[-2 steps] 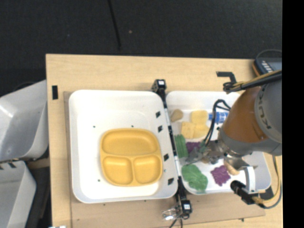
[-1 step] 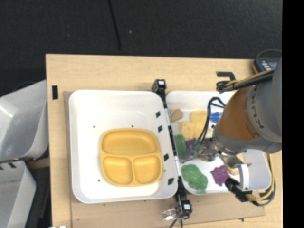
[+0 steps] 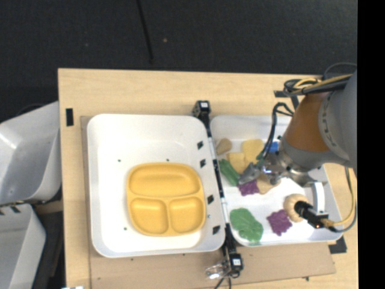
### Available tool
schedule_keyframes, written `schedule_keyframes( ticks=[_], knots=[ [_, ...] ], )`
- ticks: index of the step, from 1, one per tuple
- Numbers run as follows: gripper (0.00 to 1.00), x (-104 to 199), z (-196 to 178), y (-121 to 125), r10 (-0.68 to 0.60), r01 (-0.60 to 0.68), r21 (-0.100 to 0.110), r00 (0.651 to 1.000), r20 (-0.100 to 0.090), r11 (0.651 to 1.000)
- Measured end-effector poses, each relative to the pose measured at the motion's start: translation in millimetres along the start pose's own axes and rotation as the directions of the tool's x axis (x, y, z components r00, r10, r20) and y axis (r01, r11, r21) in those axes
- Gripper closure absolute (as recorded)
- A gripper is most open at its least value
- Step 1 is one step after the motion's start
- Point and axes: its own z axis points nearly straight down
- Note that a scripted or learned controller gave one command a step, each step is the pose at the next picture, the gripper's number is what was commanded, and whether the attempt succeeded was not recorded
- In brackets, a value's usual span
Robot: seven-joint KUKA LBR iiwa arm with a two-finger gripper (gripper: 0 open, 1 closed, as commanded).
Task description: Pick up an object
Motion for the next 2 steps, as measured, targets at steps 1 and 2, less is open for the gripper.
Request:
schedule_keyframes(
  ticks=[1, 2],
  knots=[
    [1.0, 0.4, -9.7, -2.1, -0.007, 0.007, 0.004, 1.0, -0.001, 1.0],
    [1.0, 62.6, -94.6, -30.7, -0.003, 0.003, 0.001, 1.0, -0.005, 1.0]
  ],
)
